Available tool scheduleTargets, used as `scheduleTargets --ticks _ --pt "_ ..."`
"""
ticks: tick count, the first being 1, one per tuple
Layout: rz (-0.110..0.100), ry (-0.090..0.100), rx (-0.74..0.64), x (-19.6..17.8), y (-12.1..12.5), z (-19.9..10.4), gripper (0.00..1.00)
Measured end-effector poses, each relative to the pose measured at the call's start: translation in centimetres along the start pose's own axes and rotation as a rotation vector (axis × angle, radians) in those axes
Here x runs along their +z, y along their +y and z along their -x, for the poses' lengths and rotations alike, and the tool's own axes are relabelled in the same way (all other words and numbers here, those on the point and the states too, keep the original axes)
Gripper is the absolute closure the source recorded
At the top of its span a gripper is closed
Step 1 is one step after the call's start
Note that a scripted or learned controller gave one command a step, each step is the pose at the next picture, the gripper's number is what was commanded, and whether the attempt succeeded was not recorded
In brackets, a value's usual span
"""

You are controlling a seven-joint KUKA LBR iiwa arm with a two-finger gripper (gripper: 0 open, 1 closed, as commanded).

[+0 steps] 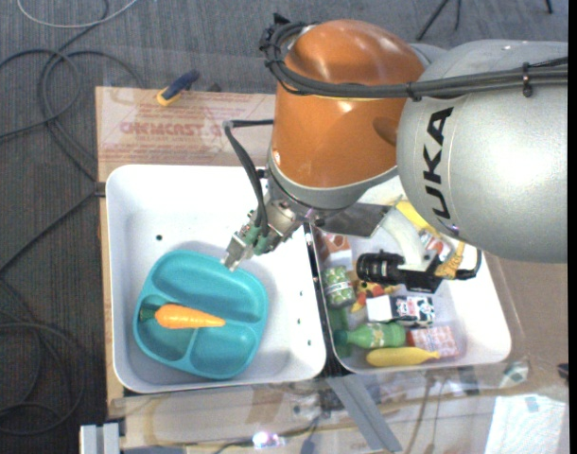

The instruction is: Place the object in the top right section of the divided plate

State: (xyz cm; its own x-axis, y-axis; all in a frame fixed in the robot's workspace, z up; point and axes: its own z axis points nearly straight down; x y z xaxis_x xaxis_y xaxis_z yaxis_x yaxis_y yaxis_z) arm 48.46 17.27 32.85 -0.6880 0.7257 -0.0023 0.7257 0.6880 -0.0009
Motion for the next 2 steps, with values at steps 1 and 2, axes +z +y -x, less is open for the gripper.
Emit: scheduleTargets --ticks 1,2 --pt "-0.002 -0.002 0.0 -0.9 0.0 0.1 1.0" --pt "-0.001 0.003 0.14 2.9 -0.8 0.7 1.0"
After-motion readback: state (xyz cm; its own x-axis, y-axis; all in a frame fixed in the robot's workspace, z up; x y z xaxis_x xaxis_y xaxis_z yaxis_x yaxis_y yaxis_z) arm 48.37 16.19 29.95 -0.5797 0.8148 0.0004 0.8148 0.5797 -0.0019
